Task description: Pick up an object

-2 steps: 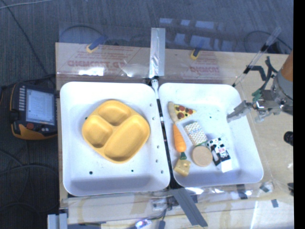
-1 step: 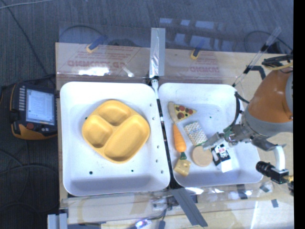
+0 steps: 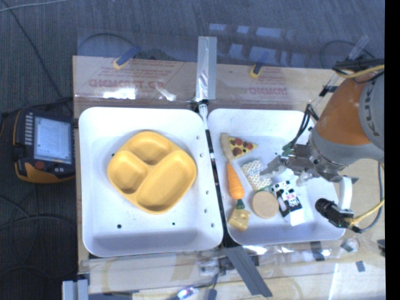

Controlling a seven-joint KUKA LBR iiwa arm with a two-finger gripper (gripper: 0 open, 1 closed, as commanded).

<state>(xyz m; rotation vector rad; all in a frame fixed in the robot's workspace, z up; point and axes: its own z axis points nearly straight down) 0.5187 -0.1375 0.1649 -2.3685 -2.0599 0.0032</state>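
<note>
Bench: carries two shallow white bins side by side.
Left bin (image 3: 94,230): holds one yellow divided plate (image 3: 152,170) near its centre, three compartments, nothing in them.
Right bin (image 3: 269,120): holds all the small items, grouped along its left edge and toward its front edge.
Arm (image 3: 350,124): grey with an orange band, reaches in over the right edge of the right bin.
Gripper (image 3: 289,167): hangs over the middle of the right bin, just above the item cluster. State: cannot tell; nothing is visibly held.
Carrot (image 3: 234,180): lies along the left edge of the right bin, tip toward the back.
Pizza slice (image 3: 238,146): toward the back left corner, behind the carrot.
Black-and-white block (image 3: 289,200): directly below the gripper, near the front edge.
Round tan disc (image 3: 264,204): touching the block on its left.
Dotted white piece (image 3: 253,170): between carrot and gripper.
Cheese wedge (image 3: 239,219): front left corner.
Step in hand: approach, judged; no pick made yet.
Next move: descend on one item. The block and disc sit close, so the grasp must isolate one.
</note>
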